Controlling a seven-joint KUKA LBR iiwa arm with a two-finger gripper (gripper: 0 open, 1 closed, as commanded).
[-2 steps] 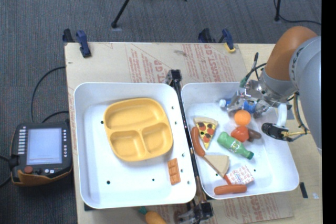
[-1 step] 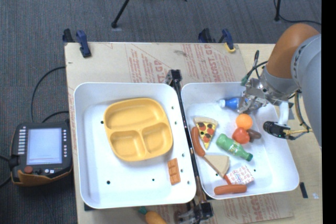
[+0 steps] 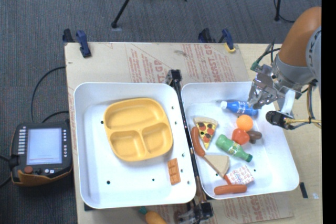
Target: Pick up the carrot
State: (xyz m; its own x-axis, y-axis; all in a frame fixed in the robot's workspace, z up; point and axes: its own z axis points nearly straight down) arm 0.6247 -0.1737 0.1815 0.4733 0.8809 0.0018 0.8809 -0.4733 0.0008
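1. We find the left bin [image 3: 84,113] holding a yellow divided tray [image 3: 138,128] and a small orange block [image 3: 174,171]
2. The right bin [image 3: 283,165] holds a pizza slice [image 3: 205,130], blue bottle [image 3: 239,107], green bottle [image 3: 233,148], sausages and fruit
3. The carrot [image 3: 154,216] lies on the counter [image 3: 131,60] outside the bins, at the front edge
4. The claw [image 3: 261,96] hangs over the blue bottle; we cannot tell its finger state
5. Printing on the counter is unreadable
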